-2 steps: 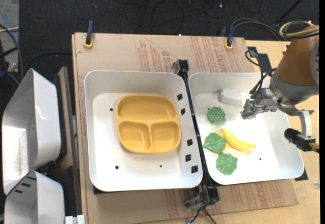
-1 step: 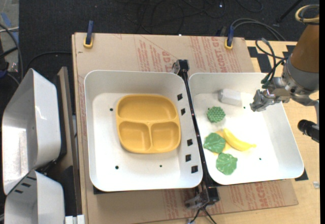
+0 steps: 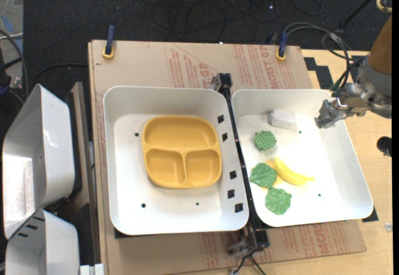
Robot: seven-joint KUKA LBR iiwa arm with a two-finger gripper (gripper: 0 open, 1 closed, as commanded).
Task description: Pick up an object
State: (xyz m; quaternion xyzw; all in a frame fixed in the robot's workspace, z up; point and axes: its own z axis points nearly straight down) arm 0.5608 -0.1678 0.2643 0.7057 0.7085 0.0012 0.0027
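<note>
Hovering gripper over right bin, nothing held

Hovering at the upper right rim of the right bin [image 3: 349, 161], the gripper [image 3: 325, 115] hangs off the grey arm [image 3: 374, 74] coming in from the right. Finger state: cannot tell, too small and dark. Nothing visible between them. Right bin holds five loose items: grey block [image 3: 282, 119] near the top, just left of the gripper but apart from it; round green textured piece [image 3: 265, 140] below it; yellow banana [image 3: 292, 173] mid-bin; green leafy piece [image 3: 263, 175] touching the banana's left side; second green leafy piece [image 3: 278, 200] just below. Left bin [image 3: 121, 143] holds a yellow three-compartment tray [image 3: 182, 151], lying flat, centred. Both bins sit on cardboard [image 3: 187, 62].
</note>
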